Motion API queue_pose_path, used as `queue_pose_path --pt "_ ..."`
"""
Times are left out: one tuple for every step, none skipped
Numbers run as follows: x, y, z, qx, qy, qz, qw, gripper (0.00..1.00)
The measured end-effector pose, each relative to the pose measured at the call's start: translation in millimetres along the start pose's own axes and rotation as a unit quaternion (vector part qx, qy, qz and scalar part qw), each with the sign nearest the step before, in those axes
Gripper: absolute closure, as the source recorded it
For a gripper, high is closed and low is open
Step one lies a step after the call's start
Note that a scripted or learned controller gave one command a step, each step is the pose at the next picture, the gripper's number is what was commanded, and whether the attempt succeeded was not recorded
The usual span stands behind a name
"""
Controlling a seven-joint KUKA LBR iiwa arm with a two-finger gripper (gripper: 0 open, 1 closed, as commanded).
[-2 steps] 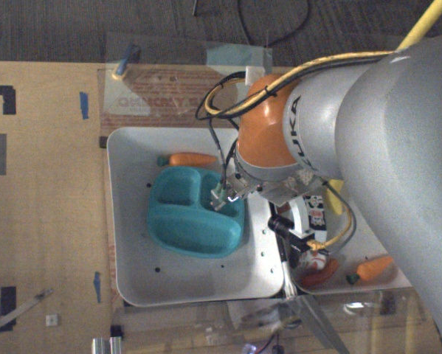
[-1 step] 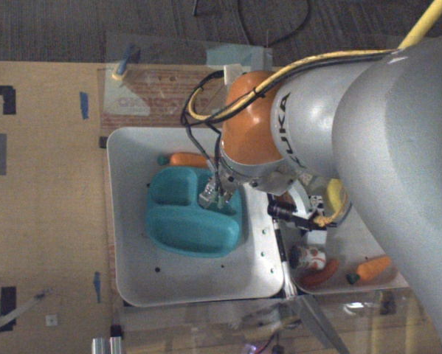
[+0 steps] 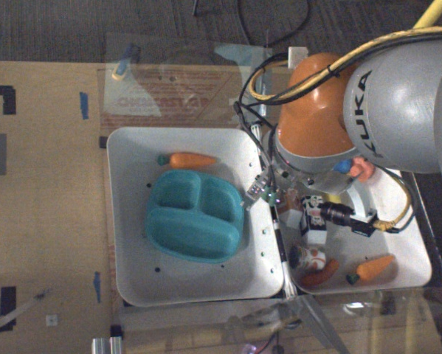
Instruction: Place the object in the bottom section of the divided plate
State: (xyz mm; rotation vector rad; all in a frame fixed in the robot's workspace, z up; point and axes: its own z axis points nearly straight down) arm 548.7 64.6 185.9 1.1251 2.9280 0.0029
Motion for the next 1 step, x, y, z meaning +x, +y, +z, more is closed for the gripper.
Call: queue_pose_path --pt "93.0 18.1 85.0 0.001 0.002 0.126 0.9920 1.00"
